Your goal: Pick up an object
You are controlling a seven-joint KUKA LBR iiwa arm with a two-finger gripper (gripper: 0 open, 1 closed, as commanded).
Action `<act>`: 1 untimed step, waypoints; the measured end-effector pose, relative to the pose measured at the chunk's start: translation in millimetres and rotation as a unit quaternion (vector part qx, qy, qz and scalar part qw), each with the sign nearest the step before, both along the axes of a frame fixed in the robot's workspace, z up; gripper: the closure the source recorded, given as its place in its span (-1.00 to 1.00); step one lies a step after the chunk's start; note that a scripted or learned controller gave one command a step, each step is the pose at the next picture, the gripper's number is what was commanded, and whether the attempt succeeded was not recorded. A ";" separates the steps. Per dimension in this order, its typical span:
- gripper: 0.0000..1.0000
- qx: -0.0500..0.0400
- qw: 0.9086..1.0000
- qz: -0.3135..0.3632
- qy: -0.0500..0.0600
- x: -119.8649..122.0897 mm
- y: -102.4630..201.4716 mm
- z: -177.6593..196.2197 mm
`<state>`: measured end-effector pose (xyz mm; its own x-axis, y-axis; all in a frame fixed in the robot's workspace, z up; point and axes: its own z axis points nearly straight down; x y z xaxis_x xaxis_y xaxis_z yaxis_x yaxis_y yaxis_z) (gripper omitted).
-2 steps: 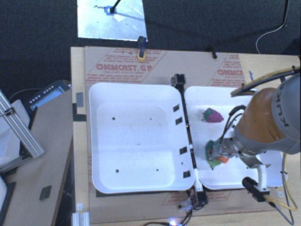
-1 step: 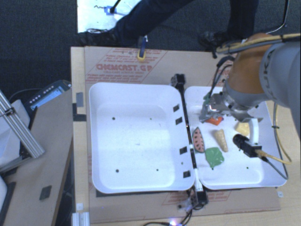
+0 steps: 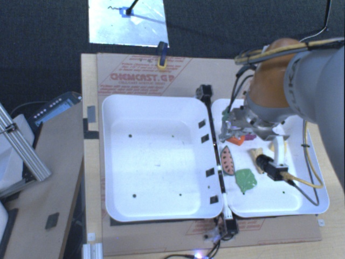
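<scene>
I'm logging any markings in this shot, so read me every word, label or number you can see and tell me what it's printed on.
"CHEMCAST GP": red print on the brown sheet under the bins, above the left bin; the smaller red lines around it are too blurred to read.
More red print below the bins: unreadable.

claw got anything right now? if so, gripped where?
Cannot tell. The claw is low in the right bin, just above the orange block; the view doesn't show anything between its tips.
</scene>
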<state>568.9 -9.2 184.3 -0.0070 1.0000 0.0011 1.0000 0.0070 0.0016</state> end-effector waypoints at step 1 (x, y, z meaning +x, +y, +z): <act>1.00 0.000 1.000 0.000 0.000 4.6 21.4 -0.1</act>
<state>573.5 12.3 184.3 -0.0064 1.0000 0.0006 1.0000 0.0064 0.0019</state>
